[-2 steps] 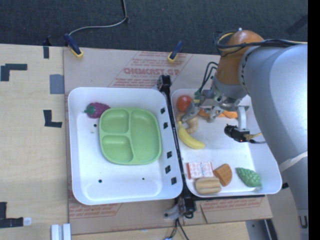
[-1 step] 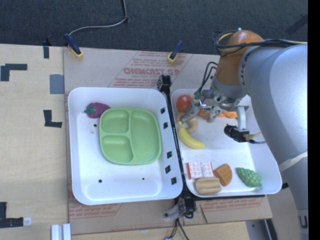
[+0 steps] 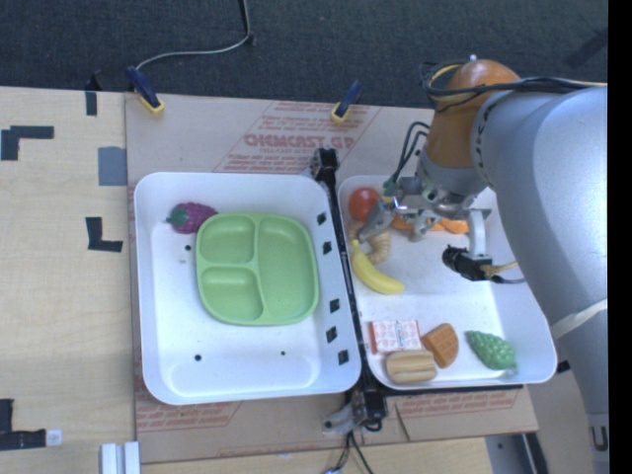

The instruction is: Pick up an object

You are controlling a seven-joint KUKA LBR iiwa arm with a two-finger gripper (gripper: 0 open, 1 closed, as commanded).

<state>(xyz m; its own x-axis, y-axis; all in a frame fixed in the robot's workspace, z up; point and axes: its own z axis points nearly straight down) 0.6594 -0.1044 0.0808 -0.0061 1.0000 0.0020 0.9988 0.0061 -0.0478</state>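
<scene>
A pale green divided plastic plate (image 3: 258,270) and a purple toy fruit (image 3: 192,216) lie in the white left bin (image 3: 158,294). A yellow toy banana (image 3: 374,273), a red toy tomato (image 3: 363,201) and a dark green leafy toy (image 3: 491,350) are there too.

Two white bins (image 3: 158,294); one green divided plate (image 3: 259,269), one purple toy (image 3: 191,216), one banana (image 3: 374,274), one tomato (image 3: 362,201), one bun (image 3: 411,366).

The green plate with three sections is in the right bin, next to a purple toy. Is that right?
Not quite. The camera view shows the green plate in the left bin, not the right one. The rest holds: it has three sections, and the purple toy lies next to it at its upper left.
</scene>
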